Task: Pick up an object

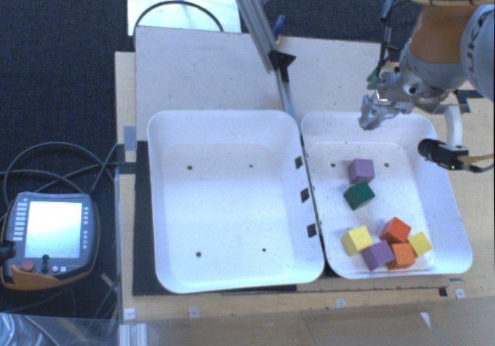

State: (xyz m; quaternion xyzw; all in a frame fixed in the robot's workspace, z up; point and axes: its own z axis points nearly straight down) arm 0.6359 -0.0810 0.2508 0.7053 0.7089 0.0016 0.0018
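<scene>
Down at the lower left of the frame a teach pendant (pixel 48 240) lies beside the bench. Small blocks sit in the right bin (pixel 445 205): purple block (pixel 360 170) and green block (pixel 359 195) mid-bin, others clustered at lower right. They look light, rigid, flat-sided; opposite faces suit pinching. At upper right, the gripper (pixel 373 116) hangs above the bin's far edge, whether parted or closed I cannot tell.

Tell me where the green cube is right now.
The green cube lies in the right bin, near its middle, just below the purple cube and above the yellow cube.
</scene>
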